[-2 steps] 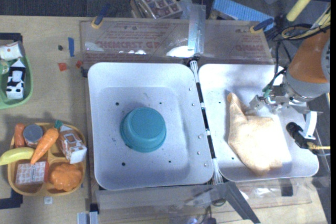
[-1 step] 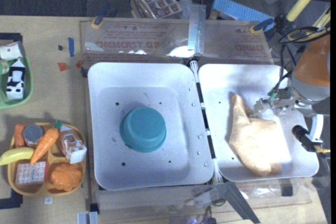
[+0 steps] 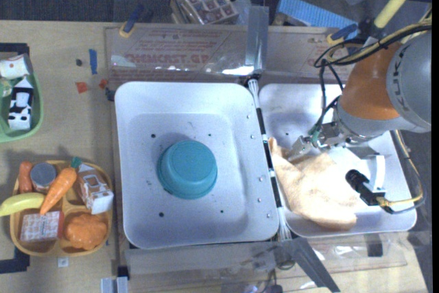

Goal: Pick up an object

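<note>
A teal bowl (image 3: 187,169) lies upside down in the middle of the left bin (image 3: 137,113). A tan cloth (image 3: 315,192) lies crumpled across the front of the right bin (image 3: 288,103). My gripper (image 3: 300,146) is low in the right bin, at the cloth's upper left edge, and seems to touch it. The grey arm with its orange band (image 3: 370,96) comes in from the right above it.
A black and white part of the wrist (image 3: 367,185) hangs over the cloth's right side. Left of the bins, a yellow tray (image 3: 14,219) holds toy food and a green dish (image 3: 34,121) holds small items. Boxes and cables lie behind the bins.
</note>
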### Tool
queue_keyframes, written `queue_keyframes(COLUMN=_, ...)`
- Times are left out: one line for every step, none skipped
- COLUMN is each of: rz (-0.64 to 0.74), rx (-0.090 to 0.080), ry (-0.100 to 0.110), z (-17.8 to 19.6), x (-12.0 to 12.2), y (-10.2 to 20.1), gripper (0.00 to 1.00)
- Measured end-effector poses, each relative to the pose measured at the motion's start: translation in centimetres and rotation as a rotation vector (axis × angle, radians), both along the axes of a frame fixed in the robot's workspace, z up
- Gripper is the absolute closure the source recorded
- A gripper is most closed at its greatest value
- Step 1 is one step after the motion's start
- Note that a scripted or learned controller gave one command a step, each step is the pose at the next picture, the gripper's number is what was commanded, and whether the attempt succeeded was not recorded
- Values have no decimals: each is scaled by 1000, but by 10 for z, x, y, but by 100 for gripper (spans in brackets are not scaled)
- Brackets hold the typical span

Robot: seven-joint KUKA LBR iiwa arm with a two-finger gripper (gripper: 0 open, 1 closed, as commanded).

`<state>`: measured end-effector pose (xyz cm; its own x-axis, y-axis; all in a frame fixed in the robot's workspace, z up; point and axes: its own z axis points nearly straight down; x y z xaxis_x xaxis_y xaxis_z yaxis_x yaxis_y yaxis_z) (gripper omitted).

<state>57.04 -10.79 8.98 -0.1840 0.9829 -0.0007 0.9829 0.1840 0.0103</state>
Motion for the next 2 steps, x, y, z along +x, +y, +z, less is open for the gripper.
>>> queue_keyframes(rz=102, rx=-5, ry=-2, z=0, x=13, y=6, gripper=0)
queue_keyframes(rz=99, rx=-4, ry=-7, z=11, x=14, y=6, gripper=100)
